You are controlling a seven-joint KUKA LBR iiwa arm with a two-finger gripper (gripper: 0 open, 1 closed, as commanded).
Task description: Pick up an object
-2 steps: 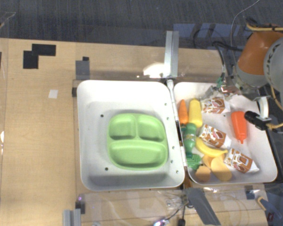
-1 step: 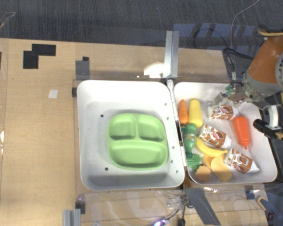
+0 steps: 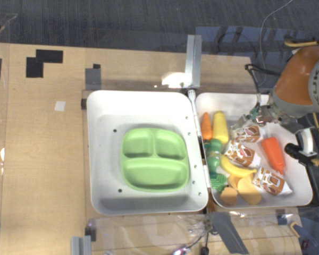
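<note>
We see the grey arm with its orange band reaching in from the right, and its two-finger gripper sits low over the far corner of the right-hand shallow white bin, just beside a crinkled clear snack packet with brown and white print; whether it is released or clenched we cannot tell, since the tip is small and blurred against the wrapper. Nothing is visibly lifted. The objects to choose from all lie crowded in that right bin: a yellow plastic corn cob, a slim orange carrot against the dividing wall, a larger orange carrot, a yellow banana, two more printed packets, green toy pieces and rounded tan pieces at the near end. The left white bin holds a light green divided plastic tray. To do this step well, we judge the gripper should descend straight onto one item with free space on both sides; the packet nearest it is slippery and overlaps its neighbours, so we would centre on it carefully and close firmly before rising. The packets carry printing, but we cannot read any brand or words.
</note>
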